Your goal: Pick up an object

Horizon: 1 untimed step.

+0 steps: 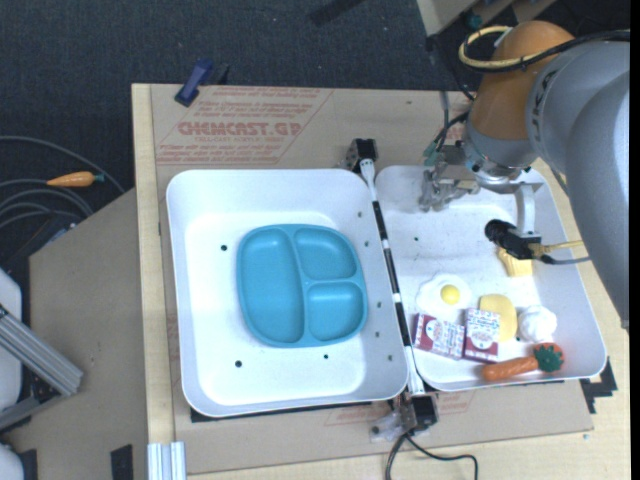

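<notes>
Bench with two white bins, seen from above. The arm (pixel 560 98) enters from 3 o'clock and places the gripper (pixel 445 190) over the right bin (pixel 440 248), toward that bin's 11 o'clock corner, above bare floor; whether it is wide or narrow cannot be told, and nothing is seen held in it. The objects to pick lie grouped at the right bin's 5 to 6 o'clock edge, well apart from the gripper: a fried egg (pixel 445 295), two red-and-white cartons (pixel 440 336) side by side just below it, a yellow piece (pixel 503 313) and a white piece (pixel 540 323) at their 3 o'clock, and a carrot (pixel 510 369) nearest the rim. The left bin (pixel 200 228) holds a blue divided plate (pixel 300 283) at its centre.
</notes>
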### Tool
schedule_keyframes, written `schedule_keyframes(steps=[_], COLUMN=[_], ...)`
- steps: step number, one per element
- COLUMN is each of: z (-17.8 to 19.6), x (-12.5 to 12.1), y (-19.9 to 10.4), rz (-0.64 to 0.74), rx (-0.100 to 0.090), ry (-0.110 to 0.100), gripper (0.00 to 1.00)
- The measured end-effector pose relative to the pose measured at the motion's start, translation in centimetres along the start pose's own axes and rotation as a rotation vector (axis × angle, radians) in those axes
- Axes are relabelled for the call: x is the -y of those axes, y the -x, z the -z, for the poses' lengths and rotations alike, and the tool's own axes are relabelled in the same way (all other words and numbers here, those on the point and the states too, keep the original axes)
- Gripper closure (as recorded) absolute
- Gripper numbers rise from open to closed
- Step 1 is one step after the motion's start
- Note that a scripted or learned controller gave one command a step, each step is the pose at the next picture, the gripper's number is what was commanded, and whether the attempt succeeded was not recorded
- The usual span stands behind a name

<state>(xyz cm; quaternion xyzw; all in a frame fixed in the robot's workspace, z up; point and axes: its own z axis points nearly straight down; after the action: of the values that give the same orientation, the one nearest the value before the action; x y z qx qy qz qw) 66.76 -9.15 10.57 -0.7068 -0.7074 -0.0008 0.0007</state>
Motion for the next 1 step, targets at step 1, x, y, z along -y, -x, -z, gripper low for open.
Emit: schedule_keyframes(steps=[1], z=[-0.03], x=[0.02], y=[0.0], rz=[0.0], rx=[0.0], ry=[-0.001], gripper=[0.0])
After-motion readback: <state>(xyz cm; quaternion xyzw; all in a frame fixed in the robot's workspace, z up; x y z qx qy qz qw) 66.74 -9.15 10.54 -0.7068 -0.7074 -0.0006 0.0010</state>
